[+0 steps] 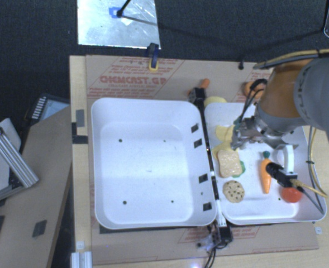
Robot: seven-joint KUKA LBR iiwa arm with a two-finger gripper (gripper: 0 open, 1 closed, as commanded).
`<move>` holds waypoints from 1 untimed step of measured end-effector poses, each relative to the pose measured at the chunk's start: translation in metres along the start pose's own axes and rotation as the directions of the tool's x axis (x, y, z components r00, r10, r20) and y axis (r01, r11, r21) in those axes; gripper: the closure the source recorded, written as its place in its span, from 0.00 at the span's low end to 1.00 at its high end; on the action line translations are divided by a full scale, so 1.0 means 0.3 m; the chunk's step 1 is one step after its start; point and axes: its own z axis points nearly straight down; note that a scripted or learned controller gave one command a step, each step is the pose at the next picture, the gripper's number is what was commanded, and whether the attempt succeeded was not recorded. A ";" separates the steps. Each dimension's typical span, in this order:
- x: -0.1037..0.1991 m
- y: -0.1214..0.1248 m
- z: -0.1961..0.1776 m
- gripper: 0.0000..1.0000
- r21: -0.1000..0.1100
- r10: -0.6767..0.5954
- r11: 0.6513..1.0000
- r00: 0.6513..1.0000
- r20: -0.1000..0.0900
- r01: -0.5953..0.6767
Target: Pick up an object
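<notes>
Bench (125, 71): brown printed board carrying two shallow white bins side by side, with a yellow clamp (153, 65) at its far edge.

Left bin (100, 149): the larger open expanse of white; nothing lies on its floor apart from small dark dots.

Right bin (253, 214): holds all the candidate objects, grouped toward the divider and the near half.

Arm (315, 94): grey, with the orange band (281, 91) above the wrist, reaching in from the right over the far half of the right bin.

Gripper (238, 137): low over the bin's far-left area, above the pale yellow pieces. How far apart its tips stand cannot be told at this angle, and nothing is visibly caught in it.

Bread slice (229, 163): tan, lying flat just near of the gripper, with a green piece (242, 166) touching its right edge.

Carrot (265, 176): orange, lying lengthwise right of the bread, apart from it.

Cookie (233, 191): round, speckled, near the bin's front, just below the bread.

Tomato (290, 194): red, at the right front, partly under a dark cable part.

Yellow pieces (224, 133): pale, directly beneath the tool and the likeliest target.

Handling note: the step in hand looks like the descent onto one item. It would go best centred on a single piece, clear of the divider wall, closing only once the tips straddle it. The flat bread and cookie offer little edge; the carrot, taken across its width, seems the surer grasp.
</notes>
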 end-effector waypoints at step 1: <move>0.000 0.000 0.001 0.00 0.000 0.000 1.000 1.000 0.000 0.000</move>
